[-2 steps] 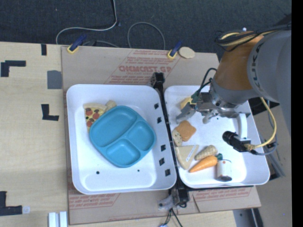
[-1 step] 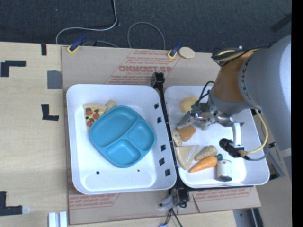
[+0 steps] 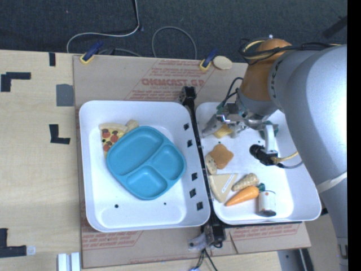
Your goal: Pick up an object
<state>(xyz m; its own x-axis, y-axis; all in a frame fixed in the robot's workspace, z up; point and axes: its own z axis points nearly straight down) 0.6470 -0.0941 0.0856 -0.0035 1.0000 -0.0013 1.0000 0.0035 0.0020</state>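
Note:
My gripper [image 3: 221, 124] is low in the far left corner of the right bin [image 3: 309, 206], below the orange-banded wrist [image 3: 260, 78]. A small yellowish piece [image 3: 224, 132] lies right at its tip; whether it is gripped is hidden by the metal parts. Nearer the camera lie a brown toast-like piece [image 3: 222, 156], a pale cheese wedge [image 3: 220, 184], an orange carrot [image 3: 242, 196], a beige knobbly piece [image 3: 246, 181] and a small white cylinder [image 3: 265, 202].
The left bin [image 3: 89, 151] holds a blue divided plate [image 3: 145, 161] and a pizza slice [image 3: 111, 134] at its far left. A black divider [image 3: 194, 151] runs between the bins. The big grey arm body [image 3: 318, 112] overhangs the right side. Cables [image 3: 276, 160] trail by the wrist.

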